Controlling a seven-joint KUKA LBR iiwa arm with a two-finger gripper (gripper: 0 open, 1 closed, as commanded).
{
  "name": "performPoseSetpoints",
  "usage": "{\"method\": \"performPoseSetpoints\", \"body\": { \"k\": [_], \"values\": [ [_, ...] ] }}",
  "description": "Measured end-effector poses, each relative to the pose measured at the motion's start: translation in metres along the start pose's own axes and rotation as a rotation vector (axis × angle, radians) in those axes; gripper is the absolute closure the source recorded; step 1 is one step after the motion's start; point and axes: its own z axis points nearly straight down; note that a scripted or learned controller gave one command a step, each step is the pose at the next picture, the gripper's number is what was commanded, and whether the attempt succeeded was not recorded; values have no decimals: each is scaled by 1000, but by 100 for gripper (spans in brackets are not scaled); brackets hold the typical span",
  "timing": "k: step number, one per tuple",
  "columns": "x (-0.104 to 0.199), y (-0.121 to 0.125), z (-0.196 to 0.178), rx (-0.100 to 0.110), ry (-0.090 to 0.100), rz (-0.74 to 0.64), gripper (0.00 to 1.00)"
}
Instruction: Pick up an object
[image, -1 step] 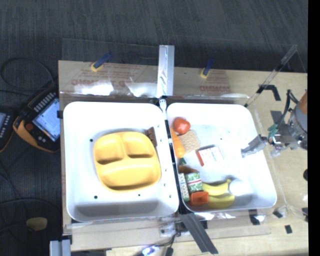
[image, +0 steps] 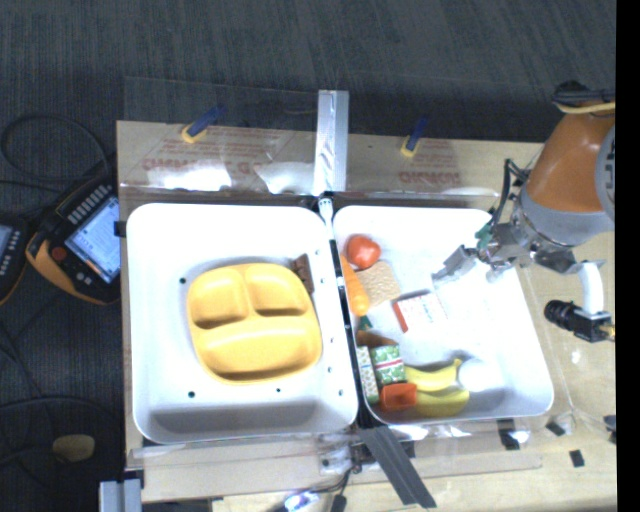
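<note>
A banana lies along the near wall of the right bin, with an orange block touching its left end and a green carton just behind that. These crowd the near left corner. Further back along the divider sit a carrot, a tan sponge and a tomato; a white card lies near the middle. The bin's right half and far right corner are bare floor. The gripper hangs over that open stretch, touching nothing; whether its fingers are spread, I cannot tell. The left bin holds a yellow tray, with free margin on its left.
</note>
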Motion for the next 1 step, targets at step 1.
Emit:
{"method": "performPoseSetpoints", "body": {
  "k": [1],
  "values": [
    [26, -4, 95, -2, 1, -359, 0]
  ]
}}
